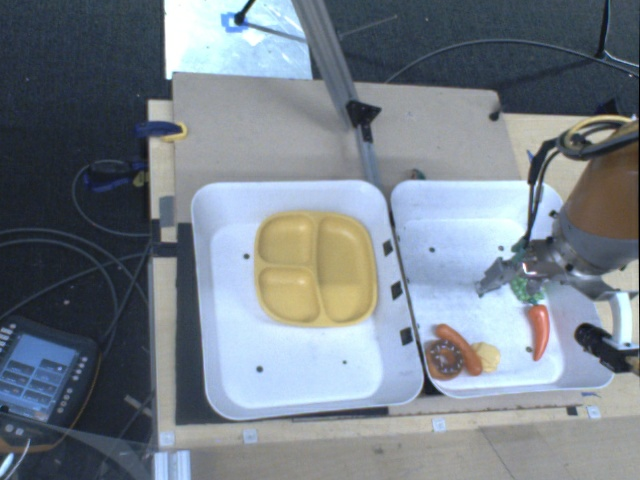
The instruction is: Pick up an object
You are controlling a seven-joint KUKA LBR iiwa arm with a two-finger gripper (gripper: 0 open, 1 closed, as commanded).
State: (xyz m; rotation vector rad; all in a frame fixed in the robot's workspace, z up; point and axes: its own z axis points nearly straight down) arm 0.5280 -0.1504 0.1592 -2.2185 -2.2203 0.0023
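In the right-hand bin [450,218], your tool [512,276] sits low over the floor near the far right side, with something green [524,289] just under it; whether its fingers are spread or pressed together you cannot tell from this angle. The step in hand looks like the reach or closing onto a pick, with nothing visibly lifted. The candidates lie close by: a carrot [539,330] just below the tool, a sausage [457,347], a doughnut [442,359] and a pale yellow piece [486,355] along the near edge. The yellow divided plate [316,268] rests in the left bin [220,368]. Next you need a firm close, then a straight lift.
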